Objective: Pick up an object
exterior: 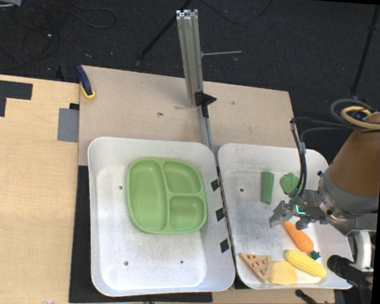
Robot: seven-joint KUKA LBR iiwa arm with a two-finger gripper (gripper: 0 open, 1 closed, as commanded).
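My gripper (289, 217) hangs low over the right bin (247, 216), just left of the arm's grey wrist. An orange carrot (299, 236) lies right under and beside the fingertips. A yellow corn cob (305, 263), a pale yellow piece (283, 275) and a waffle-like slice (255, 264) lie at the bin's front. A green stick (267, 187) and a green leafy piece (289, 183) lie farther back. Nothing shows between the fingers.
The left bin (103, 240) holds a green divided plate (167, 196). A metal post (190, 55) stands behind the bins. The arm's body covers the right bin's far right side.
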